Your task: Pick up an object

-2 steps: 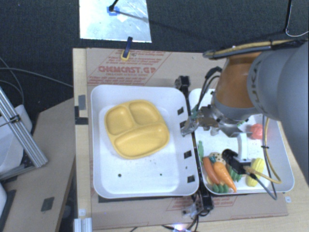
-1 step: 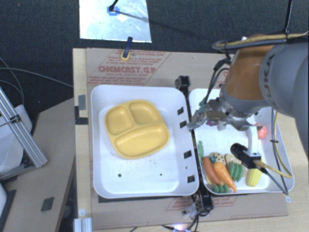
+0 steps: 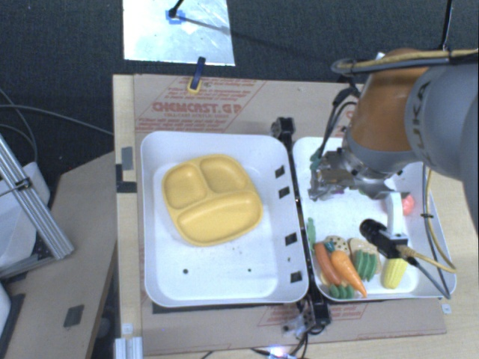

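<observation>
Carrot point(image 3: 340, 267) is the likeliest pick, lying in the right bin point(image 3: 430, 223) near its front left corner, slanted, in a huddle of toy food: a green bean pod point(image 3: 364, 263) touching it on its right, a yellow corn cob point(image 3: 394, 273) further right by the front wall, something pale and spotted point(image 3: 338, 244) just behind (too small to name). A pink bit point(image 3: 408, 202) shows further back near the right wall, partly hidden by the arm. Left bin point(image 3: 224, 283) holds a yellow divided plate point(image 3: 212, 198), well apart from the pile. Gripper point(image 3: 327, 179) sits over the back left part of the right bin, above bare floor, well short of the food; whether it is spread or closed I cannot tell from here, the wrist blocks it, and nothing visible is in it. Handling guess: these look like hollow plastic toys, so light, stiff, smooth and a bit slippery, not fragile. Carrot tapers, so a grip near the tip would likely squirt out; take it across the thick middle, jaws square to its long axis. Crowding is the risk (bean pod may get pinched along). Corn cob sits freer, easier alternative, grip across its short width.
</observation>
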`<act>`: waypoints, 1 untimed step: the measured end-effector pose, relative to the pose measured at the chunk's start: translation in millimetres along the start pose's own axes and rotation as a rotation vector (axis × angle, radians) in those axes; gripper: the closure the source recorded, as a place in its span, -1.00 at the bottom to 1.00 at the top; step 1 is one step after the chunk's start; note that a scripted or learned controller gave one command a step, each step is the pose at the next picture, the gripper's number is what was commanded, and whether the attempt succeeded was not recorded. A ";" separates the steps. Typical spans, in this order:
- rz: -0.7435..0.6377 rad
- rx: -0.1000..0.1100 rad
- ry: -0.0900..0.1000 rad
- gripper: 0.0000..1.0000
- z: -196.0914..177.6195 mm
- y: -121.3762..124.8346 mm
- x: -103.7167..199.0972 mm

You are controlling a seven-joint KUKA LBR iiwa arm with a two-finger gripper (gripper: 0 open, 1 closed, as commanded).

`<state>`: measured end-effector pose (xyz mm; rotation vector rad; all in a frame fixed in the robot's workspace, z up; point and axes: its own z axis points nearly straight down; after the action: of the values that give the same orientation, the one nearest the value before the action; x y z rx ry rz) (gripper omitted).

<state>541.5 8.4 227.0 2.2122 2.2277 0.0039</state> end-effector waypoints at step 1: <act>-0.004 -0.002 0.000 1.00 -10.5 0.8 0.2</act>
<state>542.2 8.6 237.4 2.2062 2.2314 0.0063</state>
